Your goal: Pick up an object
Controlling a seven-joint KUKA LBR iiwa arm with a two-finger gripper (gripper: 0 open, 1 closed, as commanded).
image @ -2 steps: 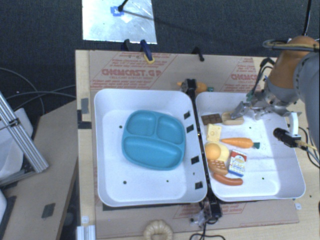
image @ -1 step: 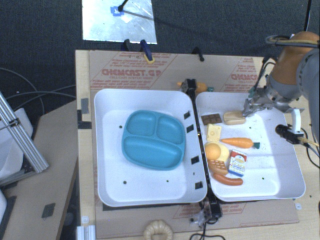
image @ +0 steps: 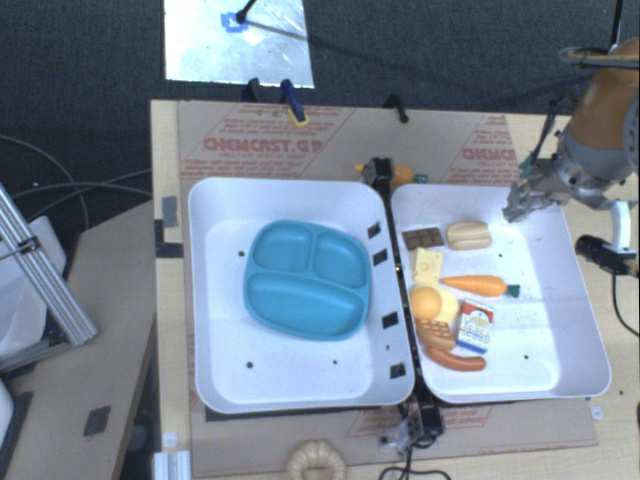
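Note:
The right bin holds several toy foods: a bread roll, a chocolate bar, a cheese slice, a carrot, an orange ball, a waffle, a small carton and a sausage. My gripper hangs over the bin's far right corner, to the right of the bread roll and apart from it. I see nothing in it.
The left bin bears a blue divided plate. An orange object lies behind the bins' divider. A blue clamp sits on the board's far edge, and a pale ring lies at the front.

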